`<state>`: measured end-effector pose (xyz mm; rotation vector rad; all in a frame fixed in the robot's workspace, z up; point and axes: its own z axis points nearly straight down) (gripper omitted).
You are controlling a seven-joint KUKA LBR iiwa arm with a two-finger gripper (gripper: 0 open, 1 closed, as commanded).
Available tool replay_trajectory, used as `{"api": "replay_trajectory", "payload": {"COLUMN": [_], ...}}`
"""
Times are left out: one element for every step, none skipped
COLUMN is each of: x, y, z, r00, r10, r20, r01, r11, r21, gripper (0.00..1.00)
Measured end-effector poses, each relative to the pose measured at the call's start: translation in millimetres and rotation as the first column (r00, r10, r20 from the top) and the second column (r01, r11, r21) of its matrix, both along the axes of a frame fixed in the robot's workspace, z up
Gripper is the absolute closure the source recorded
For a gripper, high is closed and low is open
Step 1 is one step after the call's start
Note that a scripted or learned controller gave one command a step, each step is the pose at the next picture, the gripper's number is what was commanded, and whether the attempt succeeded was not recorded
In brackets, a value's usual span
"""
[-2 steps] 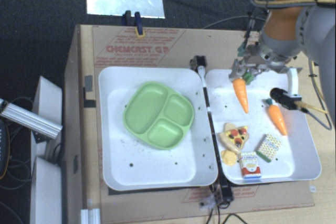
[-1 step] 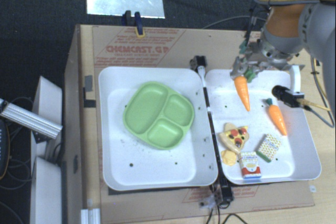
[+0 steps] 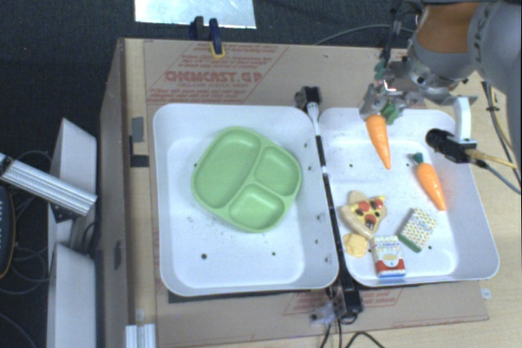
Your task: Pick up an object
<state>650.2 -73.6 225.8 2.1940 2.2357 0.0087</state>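
the gripper (image 3: 383,103) hangs over the far edge of the right bin (image 3: 481,257), at about 1 o'clock in the camera view. just under it is a carrot (image 3: 378,139). the green leafy top of the carrot sits right at the fingertips, and the orange body points away toward 5 o'clock. it looks like the fingers are closed on the green top, so the gripper seems to be holding the carrot by its leaves, but the view is small there and i am not fully sure. the carrot looks tilted, as if its thick end is lifted and its thin tip is low, near the bin floor.

so the long line of the carrot runs from 11 o'clock to 5 o'clock, and the jaws sit at its 11 o'clock end. my guess is that a pull straight up is the next thing, and the carrot may swing or slip since only the top is pinched.

the carrot looks smooth, hard and cone shaped, like a plastic toy. a second carrot (image 3: 430,182) lies at about 4 o'clock from the first one, well apart. near the front of the right bin are a flat pizza slice (image 3: 364,213) and a small box (image 3: 389,256). the left bin (image 3: 175,257) holds a smooth green plate (image 3: 246,178) with three parts.
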Motion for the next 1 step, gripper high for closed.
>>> {"api": "replay_trajectory", "payload": {"x": [0.8], "y": [0.0], "z": [10.9], "r00": [1.0], "r10": [0.005], "r20": [0.003], "r01": [-0.005], "r11": [1.0], "r21": [-0.001], "gripper": [1.0]}}
